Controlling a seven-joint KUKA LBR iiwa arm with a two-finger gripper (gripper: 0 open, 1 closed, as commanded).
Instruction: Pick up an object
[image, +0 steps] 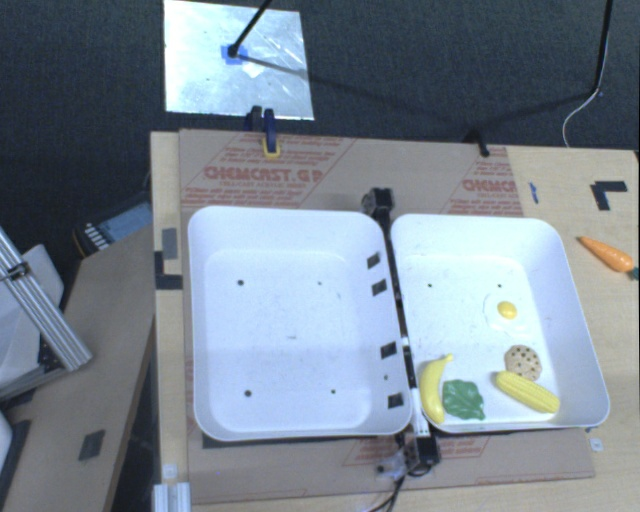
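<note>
The right bin (560, 260) holds several toy foods near its front. A yellow banana (432, 388) lies along the bin's left wall, with a green leafy piece (463, 399) touching it on the right. A brown cookie (522, 360) sits just behind a yellow corn cob (527, 392). A fried egg with a yellow yolk (506, 310) lies farther back, toward the right side.
The left bin (200, 300) stands beside the right one, joined by black clips along the shared edge. An orange carrot (608, 254) lies on the bench outside the right bin. A shiny metal sheet (238, 60) lies on the floor behind the bench.
</note>
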